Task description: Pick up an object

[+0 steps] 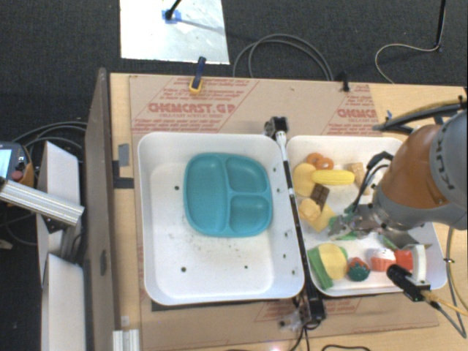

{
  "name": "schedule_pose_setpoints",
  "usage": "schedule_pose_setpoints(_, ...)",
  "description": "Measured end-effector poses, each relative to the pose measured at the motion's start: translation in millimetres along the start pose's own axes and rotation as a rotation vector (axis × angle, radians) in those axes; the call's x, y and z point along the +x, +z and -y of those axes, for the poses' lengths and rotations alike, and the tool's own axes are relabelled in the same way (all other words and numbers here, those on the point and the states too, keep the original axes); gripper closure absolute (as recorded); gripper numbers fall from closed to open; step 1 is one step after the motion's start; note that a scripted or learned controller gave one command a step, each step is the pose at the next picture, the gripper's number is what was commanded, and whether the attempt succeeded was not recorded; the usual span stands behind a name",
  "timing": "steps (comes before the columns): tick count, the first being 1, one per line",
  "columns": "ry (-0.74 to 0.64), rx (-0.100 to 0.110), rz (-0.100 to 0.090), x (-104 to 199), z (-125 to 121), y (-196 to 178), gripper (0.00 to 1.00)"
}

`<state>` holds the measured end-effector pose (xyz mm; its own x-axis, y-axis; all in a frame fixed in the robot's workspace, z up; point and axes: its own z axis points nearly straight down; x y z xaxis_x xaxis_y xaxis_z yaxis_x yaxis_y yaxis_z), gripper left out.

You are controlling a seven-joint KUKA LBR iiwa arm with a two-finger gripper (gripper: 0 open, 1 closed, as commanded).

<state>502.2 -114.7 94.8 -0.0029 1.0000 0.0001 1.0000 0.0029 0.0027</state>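
Orange-banded arm (420,178) hangs low over the right bin (439,273) — its gripper (349,224) among the toy food (325,189), likely seeking one — though I cannot tell its state.

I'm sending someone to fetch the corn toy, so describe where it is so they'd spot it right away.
Look in the right-hand white bin, the one crowded with toy food, beside the bin holding the teal divided plate. Near its far edge lies the corn, just below an orange piece. It is the one long, bright yellow cob lying sideways; its yellow neighbours are rounder lumps.
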Motion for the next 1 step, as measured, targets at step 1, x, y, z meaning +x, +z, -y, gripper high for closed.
schedule_pose_setpoints(1,-0.009,-0.013,-0.001,63.4,-6.0,-149.1,1.00)
